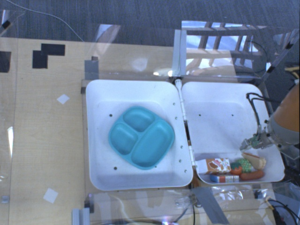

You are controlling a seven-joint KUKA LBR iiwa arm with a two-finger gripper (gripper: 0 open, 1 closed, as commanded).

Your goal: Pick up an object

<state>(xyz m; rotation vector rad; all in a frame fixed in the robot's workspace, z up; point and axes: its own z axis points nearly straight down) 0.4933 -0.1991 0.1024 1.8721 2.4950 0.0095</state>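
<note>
Several small toy foods lie along the front edge of the right bin (220, 111): a red and white box (218, 164), a white, blue and red bar (224, 177), a green leafy piece (244, 164), a red-orange sausage (251, 175) and a beige wedge (255, 160). My gripper (253, 142) hangs at the bin's right side, just above and behind the beige wedge. I see nothing clearly held between its tips.
The left bin (101, 168) holds a blue divided plate (141, 136). A black cable (257, 108) loops over the right bin's right side. A metal frame (220, 36) stands behind the bins. The arm's orange band (288, 114) enters at the right edge.
</note>
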